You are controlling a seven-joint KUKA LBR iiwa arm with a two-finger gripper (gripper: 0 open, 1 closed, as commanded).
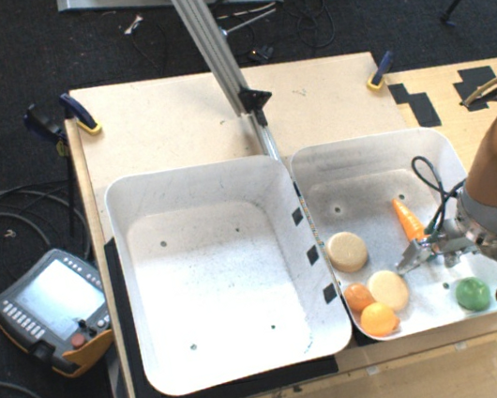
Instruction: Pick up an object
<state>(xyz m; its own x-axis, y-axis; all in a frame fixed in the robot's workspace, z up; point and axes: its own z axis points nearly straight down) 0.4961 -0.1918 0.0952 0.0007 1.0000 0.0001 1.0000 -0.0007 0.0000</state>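
- My gripper (415, 255) sat low in the right bin (358, 174), toward its near right part, arm coming in from the right edge.
- Fingers looked parted; nothing seen clamped between them.
- Orange carrot (408, 218) lay just behind my fingertips, near but not held.
- Green ball (473, 294) was by the right bin's near right corner.
- Beige round piece (347, 250) was near the bin's left wall; orange ball (378, 318), cream ball (388, 290) and small reddish piece (357, 296) clustered at the near left corner, touching.
- Left bin (135, 204) sat beside it.
- Pendant (52, 314) lay off the bench's left edge.
- No readable writing or labels anywhere.
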